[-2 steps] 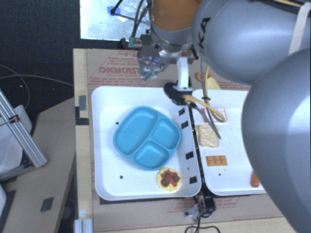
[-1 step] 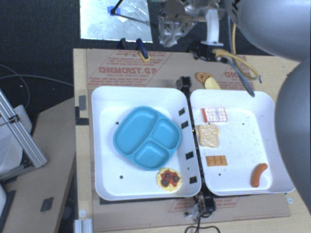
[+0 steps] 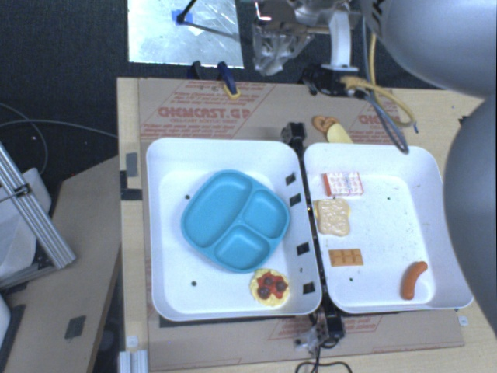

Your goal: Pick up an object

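Left bin (image 3: 159,231): a blue divided plate (image 3: 235,220) lies near its middle, tilted across the floor. A small tart with red berries (image 3: 269,287) sits just below the plate, near the front wall.

Right bin (image 3: 435,231): a red-and-white wafer (image 3: 342,183) at the back left, a pale cracker (image 3: 334,217) just in front of it, a small orange waffle (image 3: 345,257) further forward, a sausage (image 3: 413,280) by the front right corner. The middle and right of this floor lie bare.

Both bins rest on a cardboard sheet (image 3: 202,111). A banana (image 3: 338,134) lies on it behind the right bin.

My gripper (image 3: 272,53) hangs above the far edge of the cardboard, well apart from every object; I cannot tell how my jaws stand.
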Action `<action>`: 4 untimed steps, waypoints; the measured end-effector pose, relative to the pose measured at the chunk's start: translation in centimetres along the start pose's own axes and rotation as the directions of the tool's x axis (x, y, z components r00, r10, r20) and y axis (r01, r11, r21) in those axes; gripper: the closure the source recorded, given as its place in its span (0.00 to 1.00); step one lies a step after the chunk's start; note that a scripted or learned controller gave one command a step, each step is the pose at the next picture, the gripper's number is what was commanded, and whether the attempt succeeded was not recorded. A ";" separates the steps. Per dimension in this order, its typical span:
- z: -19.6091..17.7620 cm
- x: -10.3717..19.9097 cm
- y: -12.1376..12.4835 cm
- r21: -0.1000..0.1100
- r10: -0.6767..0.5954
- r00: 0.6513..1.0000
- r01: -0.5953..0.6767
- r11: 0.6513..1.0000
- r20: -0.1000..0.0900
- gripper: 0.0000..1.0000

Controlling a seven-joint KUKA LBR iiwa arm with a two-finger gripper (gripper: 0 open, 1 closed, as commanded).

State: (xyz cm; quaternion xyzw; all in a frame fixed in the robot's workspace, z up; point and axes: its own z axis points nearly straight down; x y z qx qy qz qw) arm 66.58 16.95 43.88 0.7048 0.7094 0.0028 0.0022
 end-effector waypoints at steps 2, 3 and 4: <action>24.1 -5.3 -0.2 0.021 0.009 1.000 -0.009 1.000 0.005 1.00; 32.1 -3.4 -7.2 0.002 0.005 1.000 -0.005 1.000 -0.003 1.00; 31.6 -3.2 -6.8 -0.006 0.004 1.000 -0.004 1.000 -0.008 0.00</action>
